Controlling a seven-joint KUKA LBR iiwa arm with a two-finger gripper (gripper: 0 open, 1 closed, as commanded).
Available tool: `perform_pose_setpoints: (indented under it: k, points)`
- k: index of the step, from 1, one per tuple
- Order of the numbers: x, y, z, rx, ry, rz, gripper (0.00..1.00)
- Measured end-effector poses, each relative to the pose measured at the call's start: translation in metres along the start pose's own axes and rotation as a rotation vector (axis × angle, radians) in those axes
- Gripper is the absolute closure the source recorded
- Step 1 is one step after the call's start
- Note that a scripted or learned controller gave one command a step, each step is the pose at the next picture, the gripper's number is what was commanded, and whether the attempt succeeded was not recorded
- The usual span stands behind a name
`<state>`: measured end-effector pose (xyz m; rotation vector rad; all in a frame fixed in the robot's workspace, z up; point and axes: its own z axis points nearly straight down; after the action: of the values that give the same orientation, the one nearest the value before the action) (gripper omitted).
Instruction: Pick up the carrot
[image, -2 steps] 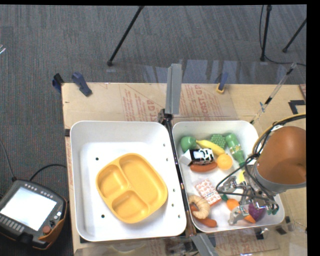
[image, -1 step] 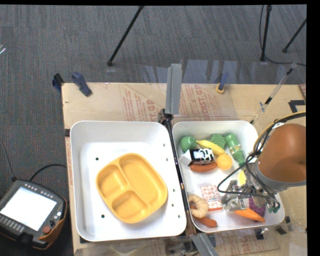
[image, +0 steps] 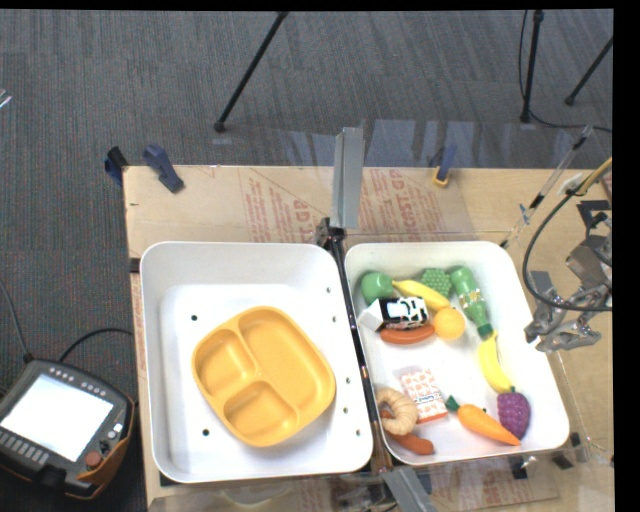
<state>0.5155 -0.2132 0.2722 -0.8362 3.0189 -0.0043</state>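
Two shallow white plastic bins side by side on cardboard-covered bench. Left bin (image: 165, 300): one yellow-orange divided plastic tray (image: 263, 373), three compartments, sitting flat, turned at a slant.

Right bin (image: 500, 252): toy food, crowded. Orange plastic carrot w/ green stem end (image: 484, 423) lies flat near front right corner, stem end pointing left, tip pointing right toward front wall. Purple grape bunch (image: 513, 411) just beside carrot's tip end, to its upper right. Small white packet w/ red print (image: 423, 392) just left of carrot's stem. Tan pretzel-like bread piece (image: 396, 409) at front left corner. Yellow banana (image: 492, 364) above carrot, apart from it. Back of bin: green veg pieces, orange ball, black-and-white toy car on a red sausage shape.

Gripper (image: 566, 330) at right, outside right bin's right wall, above bench, well apart from carrot. Nothing seen in it. Open or closed: can't tell, too small and cluttered w/ cables.
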Motion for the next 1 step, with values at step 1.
perform_pose_setpoints:
  k: [1]
  points:
    - [0.0013,0.0005,0.0029,-0.005,0.004,0.002,0.0]
